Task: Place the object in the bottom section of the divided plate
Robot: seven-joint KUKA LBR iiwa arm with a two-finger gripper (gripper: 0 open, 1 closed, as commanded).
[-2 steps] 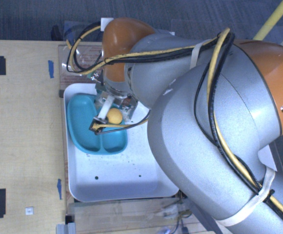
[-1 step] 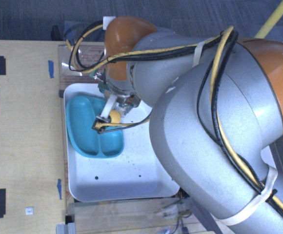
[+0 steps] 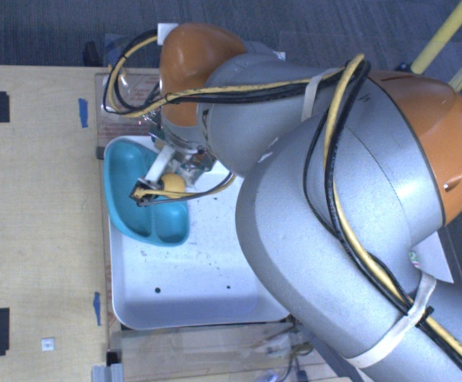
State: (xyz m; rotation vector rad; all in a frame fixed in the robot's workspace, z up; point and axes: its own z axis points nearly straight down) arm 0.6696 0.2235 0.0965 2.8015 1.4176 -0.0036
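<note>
The grey arm (image 3: 334, 205) reaches from the right over a white bin (image 3: 191, 293) on the desk (image 3: 32, 213), its gripper (image 3: 155, 188) above a blue divided plate (image 3: 139, 193) at the bin's left end. A yellow object (image 3: 172, 183) sits at the gripper, over the plate; the fingers look closed around it.

blocked: bulky grey arm (image 3: 334, 213) over bin's right | free: bare white bin floor (image 3: 183, 281) below teal divided plate (image 3: 131, 193)
</note>
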